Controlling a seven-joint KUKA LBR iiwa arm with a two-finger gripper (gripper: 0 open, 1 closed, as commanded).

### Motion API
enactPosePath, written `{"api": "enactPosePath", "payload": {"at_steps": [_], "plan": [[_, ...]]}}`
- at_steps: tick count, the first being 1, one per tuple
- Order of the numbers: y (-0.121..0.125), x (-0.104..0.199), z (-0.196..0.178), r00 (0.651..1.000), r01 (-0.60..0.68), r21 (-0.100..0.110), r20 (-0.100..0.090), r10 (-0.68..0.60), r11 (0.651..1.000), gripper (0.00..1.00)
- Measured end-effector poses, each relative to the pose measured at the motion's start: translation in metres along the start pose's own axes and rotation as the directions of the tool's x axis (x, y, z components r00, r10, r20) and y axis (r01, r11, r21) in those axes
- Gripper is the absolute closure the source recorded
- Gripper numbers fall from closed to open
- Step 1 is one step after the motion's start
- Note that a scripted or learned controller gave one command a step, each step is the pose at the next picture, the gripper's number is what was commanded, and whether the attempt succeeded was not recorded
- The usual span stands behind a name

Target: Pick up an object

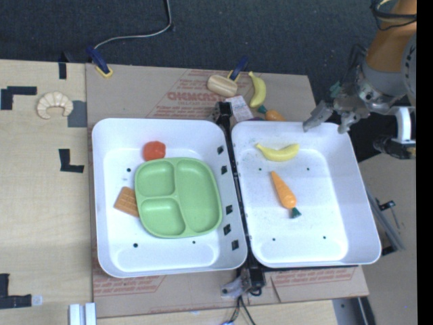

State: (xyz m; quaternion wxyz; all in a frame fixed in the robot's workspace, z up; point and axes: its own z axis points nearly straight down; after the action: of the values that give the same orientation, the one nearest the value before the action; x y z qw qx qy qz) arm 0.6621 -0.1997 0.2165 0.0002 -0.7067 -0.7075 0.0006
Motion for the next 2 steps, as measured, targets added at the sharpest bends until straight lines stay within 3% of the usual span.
{"api": "enactPosePath", "payload": {"at_steps": [1,2], "plan": [[0.002,0.080,0.108,1.000,0.001,-0.008,0.003,-0.001,1.000,0.00],[-0.047,0.081,0.130,1.000,0.000,-0.003,0.001,0.000,1.000,0.00]]}}
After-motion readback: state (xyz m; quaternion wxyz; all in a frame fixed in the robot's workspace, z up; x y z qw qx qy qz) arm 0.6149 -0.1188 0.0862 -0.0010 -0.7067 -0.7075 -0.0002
